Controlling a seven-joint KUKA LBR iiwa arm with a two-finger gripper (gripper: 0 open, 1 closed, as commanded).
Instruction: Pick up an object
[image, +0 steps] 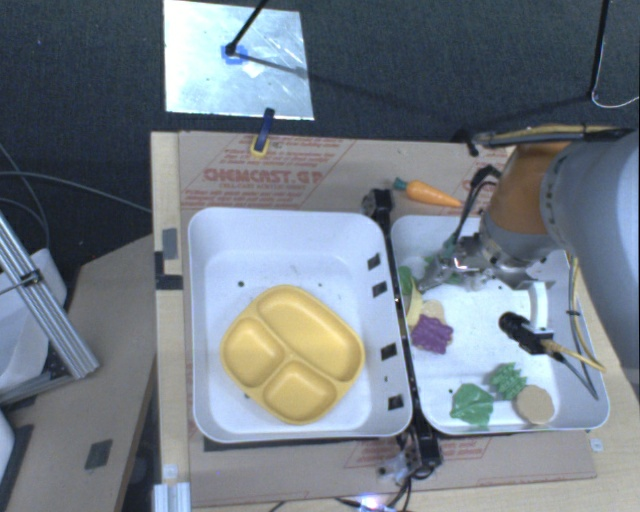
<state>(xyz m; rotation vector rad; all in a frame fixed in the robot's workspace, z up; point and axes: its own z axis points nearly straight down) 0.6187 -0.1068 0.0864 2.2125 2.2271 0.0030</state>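
Grapes, a small purple plastic bunch (431, 333), look to me like the likeliest pick: they lie in the right bin (470, 395), near its left wall, just nearer the viewer and a little left of the gripper (455, 262). The gripper hangs low over the far left part of that bin, and the arm's grey bulk (590, 215) comes in from the right. Its tip is a dark tangle from where I stand, so I cannot tell how it is set. The bunch is knobbly and roughly as wide as long, with no clear long axis. A pale yellowish piece (432, 310) touches its far side. Green leafy pieces (487, 393) and a tan disc (535, 404) lie at the near edge. A yellow divided tray (291, 352) sits in the left bin (215, 300).
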